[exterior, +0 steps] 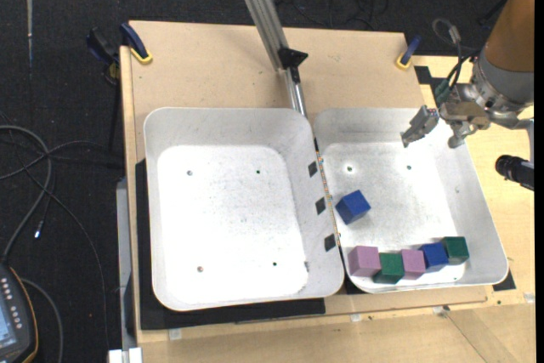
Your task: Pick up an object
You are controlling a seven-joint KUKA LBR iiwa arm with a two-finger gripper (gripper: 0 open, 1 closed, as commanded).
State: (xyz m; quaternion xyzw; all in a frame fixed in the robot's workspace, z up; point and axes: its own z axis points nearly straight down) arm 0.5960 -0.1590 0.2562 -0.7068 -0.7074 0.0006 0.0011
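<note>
**Gripper above right bin, nothing held**

You have the gripper (435,128) at the right of the frame, over the upper right part of the right bin (387,136). Its two fingers stand spread apart with nothing between them.

The nearest candidate is the lone blue cube (353,206), lying down and to the left of the gripper near the bin's left wall, well apart from everything else. A row of cubes (408,260), purple, green, purple, blue and green, sits packed along the bin's lower edge. The left bin (170,132) lies alongside.

Take the lone cube, in my judgement: it leaves room for both fingers. Centre above it, turn the fingers square to its faces, and descend straight. The crowded row invites a fouled grasp.
</note>
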